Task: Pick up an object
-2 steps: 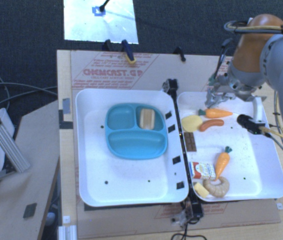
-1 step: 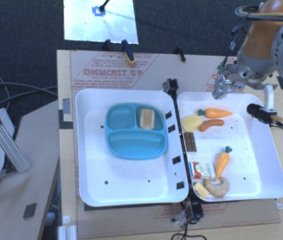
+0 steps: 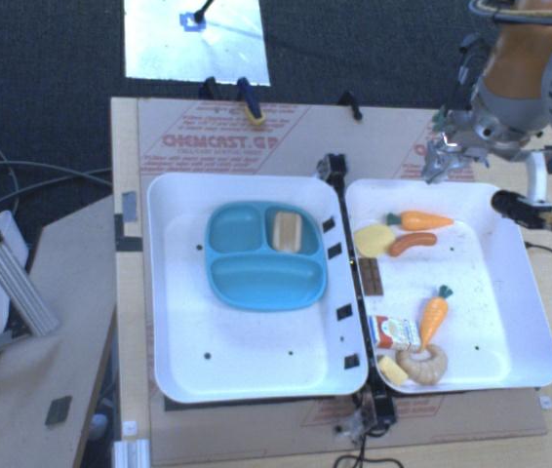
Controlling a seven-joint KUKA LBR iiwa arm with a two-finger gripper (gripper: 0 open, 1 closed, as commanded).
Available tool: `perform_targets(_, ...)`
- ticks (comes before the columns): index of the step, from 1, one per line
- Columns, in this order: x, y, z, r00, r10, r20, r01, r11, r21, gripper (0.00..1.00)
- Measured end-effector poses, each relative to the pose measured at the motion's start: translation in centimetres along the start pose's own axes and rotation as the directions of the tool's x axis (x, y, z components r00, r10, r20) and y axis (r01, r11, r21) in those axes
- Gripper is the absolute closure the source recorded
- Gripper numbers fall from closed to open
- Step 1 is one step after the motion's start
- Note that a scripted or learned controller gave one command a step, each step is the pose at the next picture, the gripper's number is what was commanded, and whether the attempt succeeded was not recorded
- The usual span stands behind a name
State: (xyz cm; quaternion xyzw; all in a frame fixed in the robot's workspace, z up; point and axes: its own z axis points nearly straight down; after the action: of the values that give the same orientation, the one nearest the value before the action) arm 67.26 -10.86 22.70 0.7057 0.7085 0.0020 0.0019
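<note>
Pincer (image 3: 442, 161), grip state unclear, hovers above right bin (image 3: 510, 291) near orange, green-topped carrot (image 3: 420, 220).

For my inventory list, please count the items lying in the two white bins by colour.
Orange: 2, carrot and carrot
Yellow: 2
Red-brown: 1, sausage
Tan: 2
Blue: 1, plate
Red-white: 1, packet
Total: 9

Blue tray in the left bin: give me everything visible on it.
The blue tray is a light-blue, plastic-looking divided plate with rounded corners: one large compartment along the front and two small ones at the back. It lies flat, slightly rotated, on the floor of the left bin, about mid-bin. A tan bread-like block sits in its back-right compartment; the other two compartments show bare blue. Nothing else touches it.
</note>
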Motion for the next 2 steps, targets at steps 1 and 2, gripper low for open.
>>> perform_targets(1, 2.2, -4.6, 1.0, 1.0, 0.002, 0.0, -0.002, 1.0, 0.008, 1.0)
perform_targets(2, 4.9, -9.0, -0.6, 1.0, -0.002, -0.001, 0.002, 1.0, 0.007, 1.0)
